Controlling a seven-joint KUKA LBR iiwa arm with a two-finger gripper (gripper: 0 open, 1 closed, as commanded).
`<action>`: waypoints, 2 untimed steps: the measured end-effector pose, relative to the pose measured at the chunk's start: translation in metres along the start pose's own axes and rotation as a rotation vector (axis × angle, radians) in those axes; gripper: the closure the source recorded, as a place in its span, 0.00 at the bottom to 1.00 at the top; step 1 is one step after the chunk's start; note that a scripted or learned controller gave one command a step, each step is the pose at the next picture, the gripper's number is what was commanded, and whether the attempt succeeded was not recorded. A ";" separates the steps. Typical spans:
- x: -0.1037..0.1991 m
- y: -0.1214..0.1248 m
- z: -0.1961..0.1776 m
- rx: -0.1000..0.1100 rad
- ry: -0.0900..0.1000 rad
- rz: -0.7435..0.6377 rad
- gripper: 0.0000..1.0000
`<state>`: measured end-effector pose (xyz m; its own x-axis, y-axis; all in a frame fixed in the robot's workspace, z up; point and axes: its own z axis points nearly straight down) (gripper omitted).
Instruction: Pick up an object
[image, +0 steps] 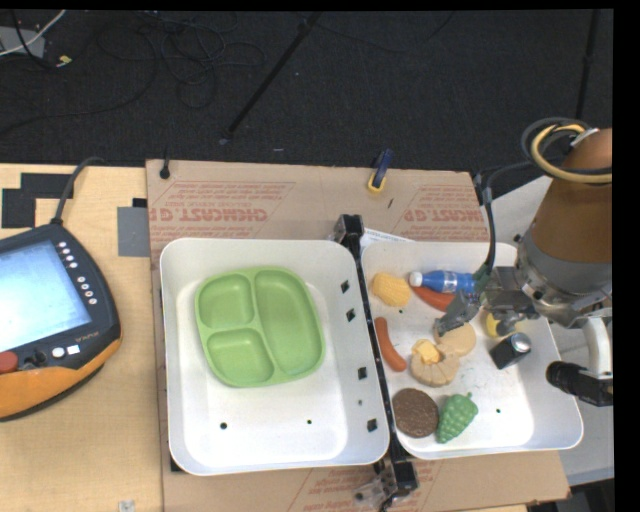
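Observation:
My gripper (478, 320) hangs low over the middle of the right bin (540, 425), with the arm coming in from the right. Its fingers stand apart, and one dark fingertip (452, 320) is just above a tan round piece (461, 341). A small yellow bit (492, 325) shows near the other finger; nothing is clearly gripped. Close by lie a blue bottle (447, 282), a red-orange piece (432, 298), a yellow lump (391, 290), a sausage (390, 344), a bread slice with cheese (434, 366), a brown disc (415, 411) and green grapes (456, 417).
The left bin (200, 420) holds a green divided plate (259, 326). A black divider (366, 330) separates the bins. A tablet-like pendant (50, 310) lies at the far left of the bench. A yellow-blue clamp (379, 172) sits behind the bins.

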<state>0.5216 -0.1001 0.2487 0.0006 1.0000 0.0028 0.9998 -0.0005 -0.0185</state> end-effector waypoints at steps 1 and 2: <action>0.000 0.002 -0.005 -0.010 -0.001 -0.002 0.00; -0.004 -0.005 0.046 -0.006 0.000 -0.002 0.00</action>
<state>0.5159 -0.1041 0.2032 -0.0010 1.0000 0.0024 0.9999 0.0010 -0.0126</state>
